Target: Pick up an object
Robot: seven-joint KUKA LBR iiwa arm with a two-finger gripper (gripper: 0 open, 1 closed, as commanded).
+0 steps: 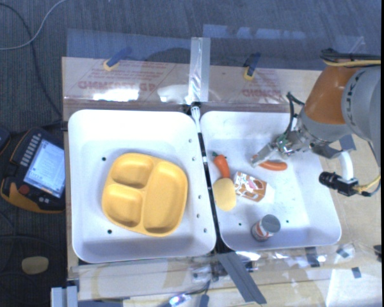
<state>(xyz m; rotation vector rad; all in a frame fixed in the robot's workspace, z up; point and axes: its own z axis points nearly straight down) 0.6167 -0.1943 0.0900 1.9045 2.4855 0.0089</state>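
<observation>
We see the gripper (267, 153) low inside the right bin (307, 229), its fingers spread apart with nothing between them. The likeliest target, a small orange-red piece (273, 165), lies just below the fingertips; we judge the low, open pose suits closing on it. Farther out from the gripper lie a printed packet (250, 187), a carrot (222, 165), a yellow fruit (225, 194) and a can (265, 227), loosely scattered. A yellow tray (145, 192) sits in the left bin (89, 133).
</observation>
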